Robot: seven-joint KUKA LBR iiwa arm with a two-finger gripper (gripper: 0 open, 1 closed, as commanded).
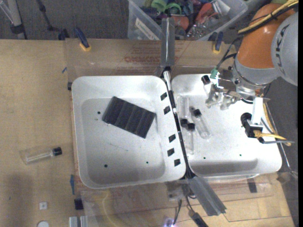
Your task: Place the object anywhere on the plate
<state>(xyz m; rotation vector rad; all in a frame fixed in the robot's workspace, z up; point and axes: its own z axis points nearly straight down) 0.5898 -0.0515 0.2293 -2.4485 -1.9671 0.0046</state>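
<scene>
A dark ribbed rectangular plate [129, 117] lies tilted on the floor of the left bin [85, 86]. Several clear vials with black caps lie in the right bin [265, 162] near the divider: one [194, 112] beside another [189, 125], with a clear tube [203, 129] next to them. My gripper [219, 100] hangs over the right bin's upper middle, up and right of those vials. Its metal fingers [211, 97] stand apart and open, with nothing between them.
A loose vial [40, 153] lies on the wooden bench left of the bins. A clear tub of coloured items [189, 8] stands behind the bins. A black divider rail [173, 122] separates the two bins. The arm's orange band [265, 37] looms at the upper right.
</scene>
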